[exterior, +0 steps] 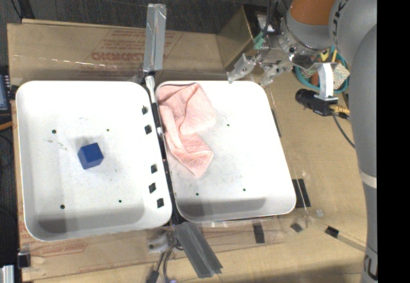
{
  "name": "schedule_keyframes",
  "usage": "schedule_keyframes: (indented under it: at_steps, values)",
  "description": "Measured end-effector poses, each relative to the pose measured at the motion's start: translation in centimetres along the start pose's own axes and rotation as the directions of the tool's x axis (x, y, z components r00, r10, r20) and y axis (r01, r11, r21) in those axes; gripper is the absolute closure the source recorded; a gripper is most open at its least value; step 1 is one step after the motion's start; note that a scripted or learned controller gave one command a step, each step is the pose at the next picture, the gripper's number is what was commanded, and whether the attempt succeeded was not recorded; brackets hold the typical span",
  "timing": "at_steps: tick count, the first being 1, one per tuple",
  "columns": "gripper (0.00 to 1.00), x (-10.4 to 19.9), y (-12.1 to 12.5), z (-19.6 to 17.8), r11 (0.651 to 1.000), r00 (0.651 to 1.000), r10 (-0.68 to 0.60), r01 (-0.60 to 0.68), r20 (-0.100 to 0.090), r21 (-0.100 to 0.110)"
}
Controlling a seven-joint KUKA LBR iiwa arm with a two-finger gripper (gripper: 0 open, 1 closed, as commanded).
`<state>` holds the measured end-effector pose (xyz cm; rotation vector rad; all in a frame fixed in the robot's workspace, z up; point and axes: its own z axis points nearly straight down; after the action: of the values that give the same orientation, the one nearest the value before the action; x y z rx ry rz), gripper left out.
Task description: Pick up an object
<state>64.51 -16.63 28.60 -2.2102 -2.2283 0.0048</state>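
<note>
desk (320, 166): cardboard-topped, you have open room along its right edge | right bin (256, 147): white, shallow, rounded corners; right half bare | left bin (45, 147): white, mostly bare | cloth (186, 125): pink, soft, crumpled along right bin's left edge | gripper (256, 69): above right bin's far edge, fingers spread, pinching nothing | cube (90, 155): small, blue, left bin's middle

Soft pink cloth (186, 128), smooth matt blue block (90, 155), glossy white plastic bins (38, 211), brown cardboard (83, 45) beneath
</note>
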Motion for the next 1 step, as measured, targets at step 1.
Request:
schedule_keyframes:
  at_steps: [1]
  values:
    - [0.0,4.88,-2.11,12.67,1.0,1.0,-0.028,0.028,0.0,0.002]
